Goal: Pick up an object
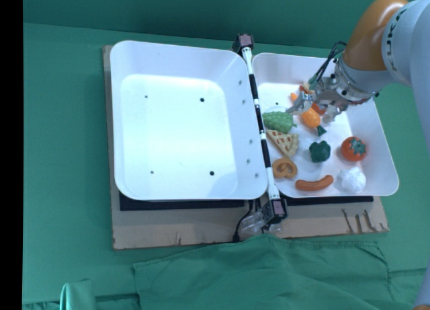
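The right bin (376,134) holds several toy foods. Among them are a green leafy piece (277,122), a pizza slice (285,143), an orange ring (285,167), a sausage (314,183), a dark green broccoli (320,150), a red tomato (353,148) and a white lump (351,179). My gripper (314,107) is low in this bin's upper middle, open, with its fingers spread. An orange piece with a green stem (310,119) lies just below the fingertips, on the bin floor. A small orange bit (294,97) sits to the gripper's left.
The left bin (121,100) lies beside the right one. A black-and-white striped bar (259,113) runs along the divide between them. Green cloth (269,275) covers the bench in front. The arm (390,33) reaches in from the upper right.
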`<state>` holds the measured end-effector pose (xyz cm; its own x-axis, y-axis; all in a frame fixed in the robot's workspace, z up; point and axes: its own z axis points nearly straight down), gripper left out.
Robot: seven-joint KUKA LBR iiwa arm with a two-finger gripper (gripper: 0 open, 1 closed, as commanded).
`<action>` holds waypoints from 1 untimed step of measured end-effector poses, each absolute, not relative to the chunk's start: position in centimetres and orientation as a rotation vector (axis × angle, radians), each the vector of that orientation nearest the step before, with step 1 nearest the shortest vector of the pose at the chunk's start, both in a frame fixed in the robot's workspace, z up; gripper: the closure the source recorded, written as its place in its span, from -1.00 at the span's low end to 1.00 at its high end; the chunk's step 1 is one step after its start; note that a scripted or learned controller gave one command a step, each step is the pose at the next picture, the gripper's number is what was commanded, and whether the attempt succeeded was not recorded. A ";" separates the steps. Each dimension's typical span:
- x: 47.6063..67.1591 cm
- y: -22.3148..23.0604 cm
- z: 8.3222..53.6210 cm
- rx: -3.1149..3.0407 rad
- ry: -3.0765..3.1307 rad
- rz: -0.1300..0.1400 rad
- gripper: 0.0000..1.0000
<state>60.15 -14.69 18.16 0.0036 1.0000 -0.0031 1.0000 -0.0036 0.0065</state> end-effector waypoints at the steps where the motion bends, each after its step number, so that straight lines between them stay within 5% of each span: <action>1: 60.4 -14.9 19.8 2.215 2.199 0.013 1.00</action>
<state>60.41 -14.94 19.84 0.0074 0.9999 -0.0086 0.9998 -0.0072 0.0204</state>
